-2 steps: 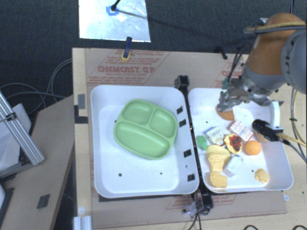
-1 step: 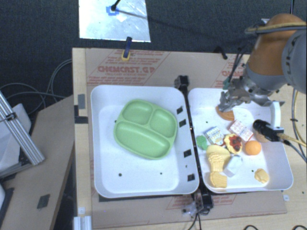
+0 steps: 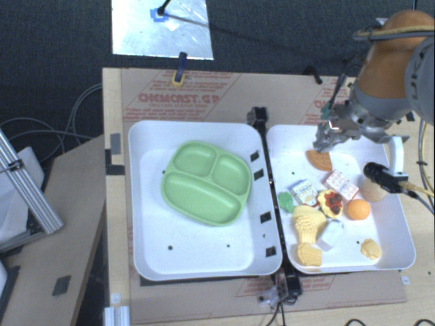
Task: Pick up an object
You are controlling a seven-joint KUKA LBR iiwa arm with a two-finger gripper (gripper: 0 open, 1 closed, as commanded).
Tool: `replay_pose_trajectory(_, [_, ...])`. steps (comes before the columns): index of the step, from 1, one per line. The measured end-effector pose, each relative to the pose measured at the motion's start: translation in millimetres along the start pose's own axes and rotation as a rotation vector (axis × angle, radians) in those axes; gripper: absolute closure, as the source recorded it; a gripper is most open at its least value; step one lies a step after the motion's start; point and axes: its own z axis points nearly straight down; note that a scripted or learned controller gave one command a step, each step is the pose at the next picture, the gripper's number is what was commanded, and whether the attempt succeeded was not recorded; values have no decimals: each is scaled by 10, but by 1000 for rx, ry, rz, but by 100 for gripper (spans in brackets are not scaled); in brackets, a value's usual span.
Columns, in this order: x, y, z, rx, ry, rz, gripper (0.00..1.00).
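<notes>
Lower right of the frame: the right bin [image 3: 401,250] carries a crowd of small items. Nearest the bottom edge lie a pale yellow block [image 3: 309,254] and a small yellow lump [image 3: 370,248]. Just above them sit a yellow corn-like piece [image 3: 308,221], an orange ball [image 3: 358,210], a red-and-yellow item [image 3: 332,202], a printed packet [image 3: 304,192], a small green piece [image 3: 285,201] and a red-and-white carton [image 3: 340,183]. These lie close together, several touching.

Left of centre: the left bin [image 3: 156,250] holds a green divided plate [image 3: 206,182], tilted in the picture plane, three compartments visible.

Further up in the right bin, an orange-brown flat piece [image 3: 319,159] lies near the bin's upper left area, apart from the cluster below. It is roughly half-round, tan-orange, lying flat.

The gripper [image 3: 326,141] stands directly above that piece, at its upper edge. Finger state: cannot tell; the tips merge with the piece. The grey arm with its orange band enters from the upper right.

Top of frame: a shiny square sheet [image 3: 162,19] on dark cloth.
</notes>
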Motion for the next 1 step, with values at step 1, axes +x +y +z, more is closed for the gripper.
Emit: replay_pose_trajectory(1, [116,-61,83,2,0,-3,100])
